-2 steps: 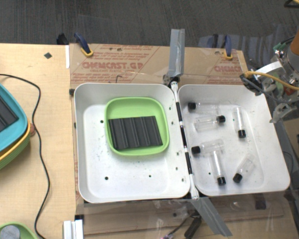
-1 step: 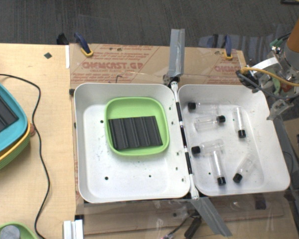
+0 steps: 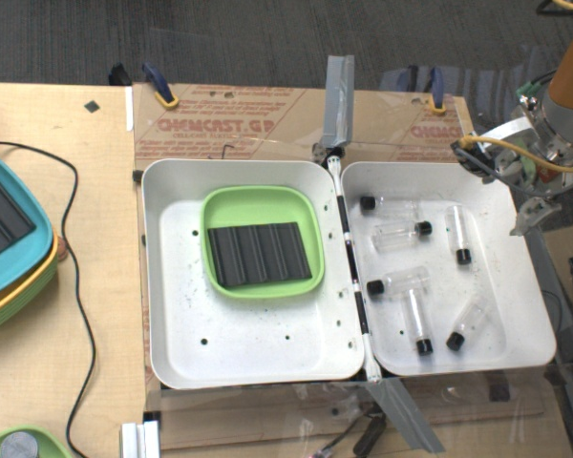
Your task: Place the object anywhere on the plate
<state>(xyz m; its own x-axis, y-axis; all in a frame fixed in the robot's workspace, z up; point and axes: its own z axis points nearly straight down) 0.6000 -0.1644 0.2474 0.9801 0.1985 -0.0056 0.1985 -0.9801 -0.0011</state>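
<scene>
**A:** Which step is judged to be in hand?

**B:** The pick, which is not yet made. The left bin (image 3: 172, 337) is occupied by the green plate (image 3: 264, 206), and nothing is carried on it but a dark ribbed insert (image 3: 258, 254). The clear black-capped tubes (image 3: 413, 230) are scattered in the right bin (image 3: 516, 337), and one of them is taken to be the object. The gripper (image 3: 532, 214) is seen by that bin's far right corner, apart from every tube. Whether the jaws are parted or closed cannot be told, and nothing is seen between them.

**A:** What is called for next?

**B:** One tube should be singled out and the gripper brought down over it and closed across its body. The tube is then to be lifted and carried over the seam between the bins to the plate. Slipping is to be feared, since the tubes are round and smooth.

**A:** And the counts?

**B:** Two bins, one plate and one insert are counted. Six tubes are counted by their caps.
</scene>
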